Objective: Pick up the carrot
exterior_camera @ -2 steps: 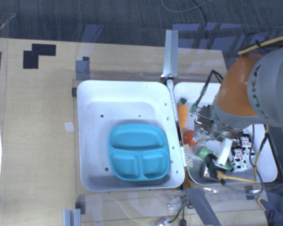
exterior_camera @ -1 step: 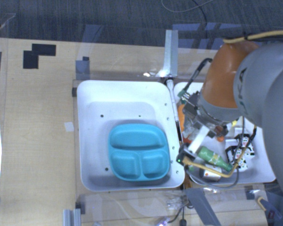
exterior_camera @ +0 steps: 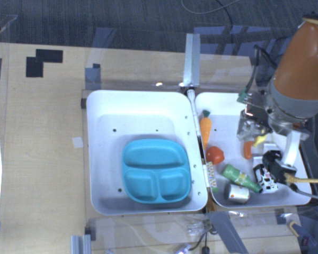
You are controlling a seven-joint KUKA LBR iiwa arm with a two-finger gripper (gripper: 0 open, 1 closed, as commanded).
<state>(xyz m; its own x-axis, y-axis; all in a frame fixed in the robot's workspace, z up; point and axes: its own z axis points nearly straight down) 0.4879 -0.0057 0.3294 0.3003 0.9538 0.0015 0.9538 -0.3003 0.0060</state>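
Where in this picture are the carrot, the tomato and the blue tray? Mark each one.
carrot (exterior_camera: 205, 127), camera view, on the middle of its orange body.
tomato (exterior_camera: 215, 154), camera view, on the middle of its red skin.
blue tray (exterior_camera: 156, 155), camera view, on the floor of its large upper compartment.

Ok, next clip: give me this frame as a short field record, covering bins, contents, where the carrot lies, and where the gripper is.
left bin: shallow white bin holding a blue three-compartment plastic tray
right bin: shallow white bin holding the loose items
carrot: orange carrot with a green top, near the right bin's left wall, lying free
other items: red tomato-like piece, green bottle, silver can, small orange piece
gripper: two-finger gripper low over the right bin, right of the carrot, apart from it
carrot grasped: no
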